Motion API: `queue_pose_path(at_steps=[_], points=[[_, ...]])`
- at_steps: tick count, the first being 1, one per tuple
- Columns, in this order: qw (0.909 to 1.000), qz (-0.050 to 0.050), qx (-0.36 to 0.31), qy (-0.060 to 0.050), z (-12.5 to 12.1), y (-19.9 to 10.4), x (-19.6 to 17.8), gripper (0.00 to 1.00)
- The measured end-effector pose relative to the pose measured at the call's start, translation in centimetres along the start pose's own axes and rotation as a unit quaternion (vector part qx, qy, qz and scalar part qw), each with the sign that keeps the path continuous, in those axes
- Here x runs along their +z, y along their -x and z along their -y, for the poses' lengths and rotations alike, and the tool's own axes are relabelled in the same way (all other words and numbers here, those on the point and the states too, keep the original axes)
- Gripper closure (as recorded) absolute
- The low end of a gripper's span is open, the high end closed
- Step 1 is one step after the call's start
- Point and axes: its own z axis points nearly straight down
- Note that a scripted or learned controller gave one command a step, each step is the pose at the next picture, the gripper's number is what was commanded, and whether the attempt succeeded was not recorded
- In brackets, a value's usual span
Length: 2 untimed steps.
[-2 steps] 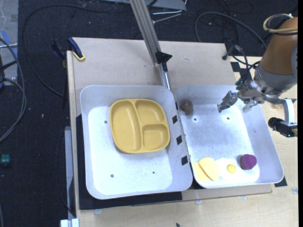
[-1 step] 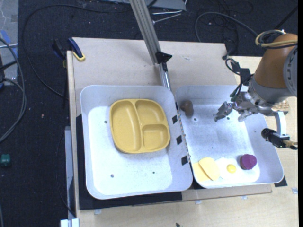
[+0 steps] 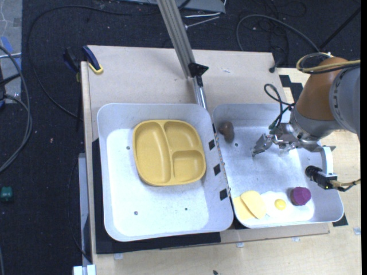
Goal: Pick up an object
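The counter (image 3: pixel 143 73) carried two bins. The left bin (image 3: pixel 117 211) held a yellow tray (image 3: pixel 170 152); the right bin (image 3: pixel 252 136) kept small pickable objects scattered. The hand (image 3: pixel 262 146) hovered there, fingers apart, holding nothing, near the brown object (image 3: pixel 227 130).

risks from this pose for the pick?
1. The gripper hangs over bare floor of the right bin, with nothing between its fingers; closing here likely grabs air.
2. The brown object sits near the bin's left wall, so a grasp may clip it.
3. The purple object and yellow pieces lie along the near wall, cramping approach.
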Motion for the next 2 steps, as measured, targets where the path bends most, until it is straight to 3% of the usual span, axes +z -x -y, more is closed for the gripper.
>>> queue_pose_path(at_steps=[1, 2], points=[[1.0000, 0.001, 0.000, 0.003, -0.2, 0.0, -1.4, 1.00], [1.0000, 0.001, -0.002, 0.005, -0.1, -0.4, -7.7, 1.00]])
